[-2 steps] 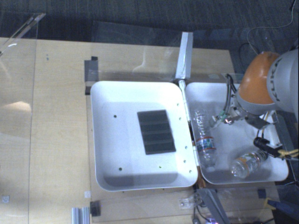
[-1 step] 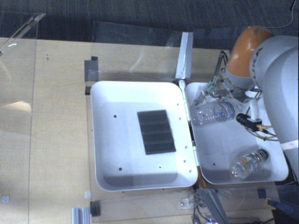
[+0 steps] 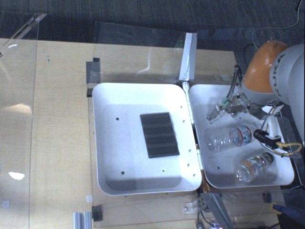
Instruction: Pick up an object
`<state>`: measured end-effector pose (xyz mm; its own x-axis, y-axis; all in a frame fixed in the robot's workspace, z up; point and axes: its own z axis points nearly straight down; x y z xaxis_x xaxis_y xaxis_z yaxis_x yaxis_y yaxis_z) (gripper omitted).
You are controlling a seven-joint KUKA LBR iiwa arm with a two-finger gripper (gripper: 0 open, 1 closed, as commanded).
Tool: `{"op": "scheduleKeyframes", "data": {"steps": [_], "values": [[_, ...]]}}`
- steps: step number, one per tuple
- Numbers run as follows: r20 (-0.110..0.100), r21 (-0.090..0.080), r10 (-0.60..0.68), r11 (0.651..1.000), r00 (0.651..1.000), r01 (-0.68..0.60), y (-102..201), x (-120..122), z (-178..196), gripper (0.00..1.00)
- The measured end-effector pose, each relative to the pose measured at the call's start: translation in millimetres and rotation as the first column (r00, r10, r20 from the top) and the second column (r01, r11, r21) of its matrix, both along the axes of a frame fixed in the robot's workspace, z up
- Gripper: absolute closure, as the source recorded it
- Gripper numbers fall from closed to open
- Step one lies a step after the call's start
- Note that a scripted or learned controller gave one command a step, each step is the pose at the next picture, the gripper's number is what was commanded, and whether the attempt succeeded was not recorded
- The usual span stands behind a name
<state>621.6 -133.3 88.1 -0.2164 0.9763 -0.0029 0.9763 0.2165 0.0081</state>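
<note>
Bottles (image 3: 229,138) looked light and slippery; you should have gripped one mid-body, though I couldn't tell the gripper's (image 3: 228,108) state.

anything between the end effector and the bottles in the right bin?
Nothing visible. The end effector hangs over the right bin, with bare white floor between it and the nearer clear bottle. The second bottle lies beyond that one, toward the bin's front corner.

arm (image 3: 281,75) cut off by right edge; tool (image 3: 228,106) fingers too small to tell
</note>
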Motion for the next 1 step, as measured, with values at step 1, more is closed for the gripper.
{"op": "scheduleKeyframes", "data": {"steps": [1], "values": [[0.003,-0.003,0.004,1.0,1.0,-0.004,-55.1,-82.7,1.2,0.0]]}}
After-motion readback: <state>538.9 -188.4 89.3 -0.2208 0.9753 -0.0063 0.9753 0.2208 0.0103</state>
